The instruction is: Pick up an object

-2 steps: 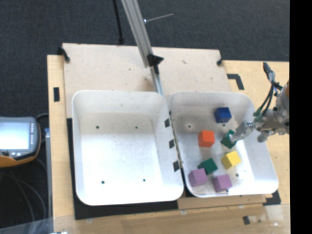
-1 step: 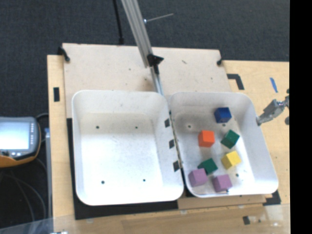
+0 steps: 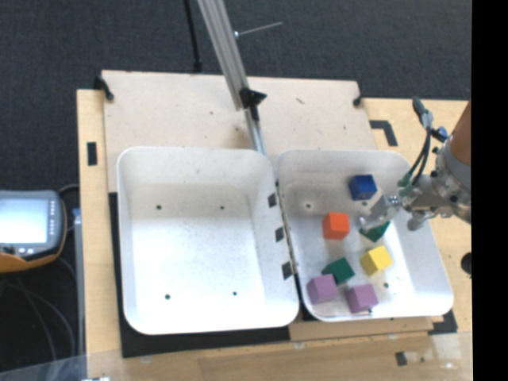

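The tool (image 3: 379, 217), its grip state untellable, is poised over the green block (image 3: 375, 230), at three o'clock of the orange cube (image 3: 336, 225), apparently for grasping.

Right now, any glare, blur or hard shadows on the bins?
Camera view: even, soft light; the left bin and right bin look bright white without blown-out glare. Blocks cast only faint shadows. The gripper is slightly blurred; the blue cube and orange cube read clearly.

White bins (image 3: 198, 316) — blocks: blue (image 3: 363, 186), orange (image 3: 336, 225), yellow (image 3: 376, 259), green (image 3: 339, 270), two purple (image 3: 322, 288) (image 3: 362, 297).
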### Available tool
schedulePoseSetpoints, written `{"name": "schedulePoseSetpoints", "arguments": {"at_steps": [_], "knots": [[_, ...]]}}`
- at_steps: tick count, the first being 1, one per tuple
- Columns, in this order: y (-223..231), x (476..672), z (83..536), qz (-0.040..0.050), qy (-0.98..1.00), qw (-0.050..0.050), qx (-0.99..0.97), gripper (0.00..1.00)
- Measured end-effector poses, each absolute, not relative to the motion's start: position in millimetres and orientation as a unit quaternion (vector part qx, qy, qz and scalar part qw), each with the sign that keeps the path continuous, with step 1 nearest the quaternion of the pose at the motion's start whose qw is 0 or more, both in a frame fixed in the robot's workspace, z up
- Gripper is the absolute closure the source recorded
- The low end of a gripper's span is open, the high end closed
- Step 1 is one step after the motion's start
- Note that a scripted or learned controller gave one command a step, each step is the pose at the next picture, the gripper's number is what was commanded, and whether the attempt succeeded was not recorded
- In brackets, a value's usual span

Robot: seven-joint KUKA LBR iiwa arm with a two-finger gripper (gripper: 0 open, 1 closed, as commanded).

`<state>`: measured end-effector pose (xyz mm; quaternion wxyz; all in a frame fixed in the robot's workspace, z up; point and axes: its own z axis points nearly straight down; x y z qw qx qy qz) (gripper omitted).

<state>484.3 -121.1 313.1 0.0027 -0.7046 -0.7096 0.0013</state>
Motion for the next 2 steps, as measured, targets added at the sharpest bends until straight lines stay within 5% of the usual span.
{"name": "schedulePoseSetpoints", "arguments": {"at_steps": [1, 2], "knots": [[-78, 484.2, 255, 0.001, -0.709, 0.002, -0.705, 0.0], [-119, 503.0, 276, -0.0003, -0.706, -0.002, -0.708, 0.0]]}}
